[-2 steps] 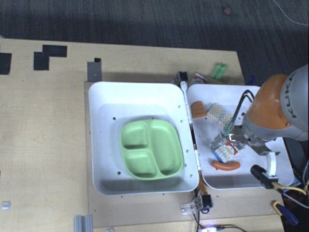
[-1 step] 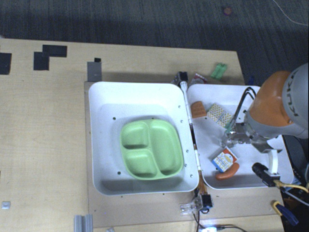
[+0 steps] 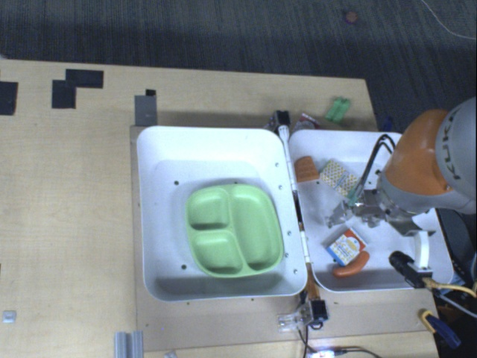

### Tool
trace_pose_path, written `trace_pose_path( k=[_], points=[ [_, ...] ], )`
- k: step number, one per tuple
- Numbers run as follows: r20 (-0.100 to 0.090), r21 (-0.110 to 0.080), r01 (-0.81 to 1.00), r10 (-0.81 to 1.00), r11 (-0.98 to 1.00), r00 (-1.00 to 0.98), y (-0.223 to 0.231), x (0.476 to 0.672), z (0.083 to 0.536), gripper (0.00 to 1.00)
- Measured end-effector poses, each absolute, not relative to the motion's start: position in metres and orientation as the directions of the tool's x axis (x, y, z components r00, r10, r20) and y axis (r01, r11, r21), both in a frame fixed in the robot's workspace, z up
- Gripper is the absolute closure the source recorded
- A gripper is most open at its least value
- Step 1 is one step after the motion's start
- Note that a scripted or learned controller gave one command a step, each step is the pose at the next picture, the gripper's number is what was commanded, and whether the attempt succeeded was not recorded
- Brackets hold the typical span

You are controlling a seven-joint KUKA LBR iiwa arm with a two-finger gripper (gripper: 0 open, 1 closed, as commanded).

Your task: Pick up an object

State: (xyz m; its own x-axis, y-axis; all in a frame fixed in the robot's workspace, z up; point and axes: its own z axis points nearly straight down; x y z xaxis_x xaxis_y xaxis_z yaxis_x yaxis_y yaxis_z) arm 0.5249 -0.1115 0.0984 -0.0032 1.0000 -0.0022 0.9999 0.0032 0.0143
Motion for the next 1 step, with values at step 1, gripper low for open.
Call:
trace_pose_path(
  k=[1],
  points=[
    [-0.004,0.014,1.0,1.0,-0.001,0.001,-0.0894,0.4904,0.0874,0.0]
  ],
)
